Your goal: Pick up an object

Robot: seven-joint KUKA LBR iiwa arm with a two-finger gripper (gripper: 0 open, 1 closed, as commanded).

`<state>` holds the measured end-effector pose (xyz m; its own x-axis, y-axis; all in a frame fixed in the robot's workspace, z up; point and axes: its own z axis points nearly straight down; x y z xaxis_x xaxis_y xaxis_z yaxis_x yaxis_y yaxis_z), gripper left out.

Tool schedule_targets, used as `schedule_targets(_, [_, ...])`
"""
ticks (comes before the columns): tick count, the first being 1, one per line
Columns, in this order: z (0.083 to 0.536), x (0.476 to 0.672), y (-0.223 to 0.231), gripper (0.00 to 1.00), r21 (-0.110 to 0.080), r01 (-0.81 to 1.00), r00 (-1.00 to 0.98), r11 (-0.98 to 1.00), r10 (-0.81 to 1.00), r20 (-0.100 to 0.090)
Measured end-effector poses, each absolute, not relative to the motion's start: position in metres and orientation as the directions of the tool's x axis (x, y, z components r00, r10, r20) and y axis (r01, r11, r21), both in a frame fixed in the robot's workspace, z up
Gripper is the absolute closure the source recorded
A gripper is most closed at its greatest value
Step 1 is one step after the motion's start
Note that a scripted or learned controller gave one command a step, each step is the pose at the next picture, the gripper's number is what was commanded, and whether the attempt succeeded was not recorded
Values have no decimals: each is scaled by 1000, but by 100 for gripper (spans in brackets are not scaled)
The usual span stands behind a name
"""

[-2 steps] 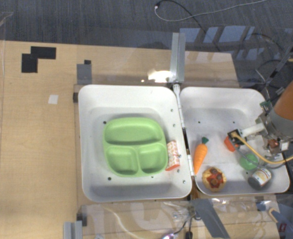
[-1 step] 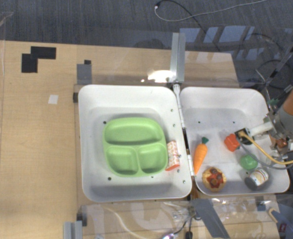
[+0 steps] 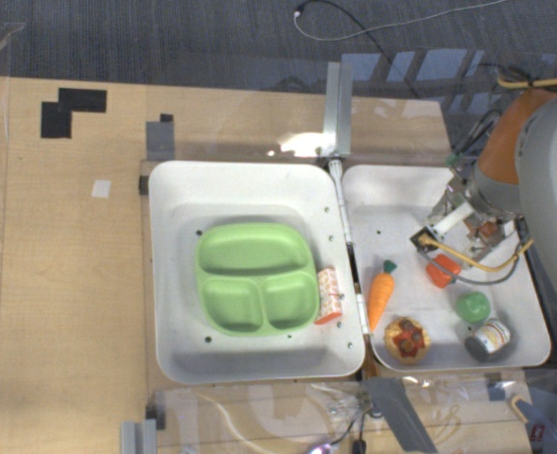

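In the right bin my gripper hangs low over the upper right part, under the grey arm with its orange band. A small red-orange object lies just to the lower left of it, partly crossed by the yellow cable. An orange carrot with a green top lies at the bin's left side. Along the front of the bin sit a round red-and-yellow toy food, a green ball and a silver can. Whether anything is held is hidden by the wrist.
The left bin holds a green divided plate, with a small red-and-white packet against its right rim. A metal divider separates the bins. Black patches mark the wooden bench at far left.
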<state>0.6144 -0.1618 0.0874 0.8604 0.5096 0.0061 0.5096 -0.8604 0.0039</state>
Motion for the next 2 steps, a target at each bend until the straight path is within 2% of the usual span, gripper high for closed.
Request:
schedule_targets(1, [212,648,-112,0,3,606,795,-795,606,5])
schedule_targets(2, [121,648,-154,0,1,874,486,-486,874,0])
